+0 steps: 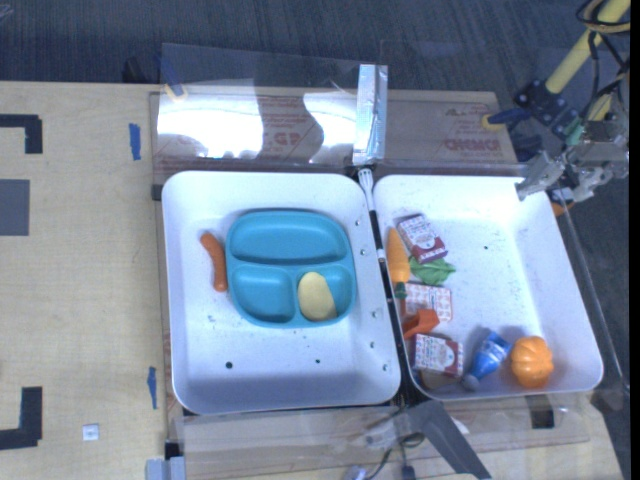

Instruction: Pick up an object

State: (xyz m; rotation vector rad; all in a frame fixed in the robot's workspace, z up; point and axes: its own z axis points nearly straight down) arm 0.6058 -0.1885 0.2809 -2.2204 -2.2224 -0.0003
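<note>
Crowding the left side and lower edge of the right bin are the candidates for picking: an orange carrot-like piece against the dividing wall; a red-and-white packet just right of it; a green leafy piece below that; two more printed packets farther down, with a small red item between them; a blue-and-white bottle-like item touching an orange ball in the lower right corner; the gripper sits at the upper right of the frame over the bin's far corner, well apart from all of these, its opening too unclear to judge; in the left bin a teal divided tray holds a yellow lemon-like piece in its lower right compartment, an orange sausage-shaped piece lying just beside the tray's left edge.
</note>
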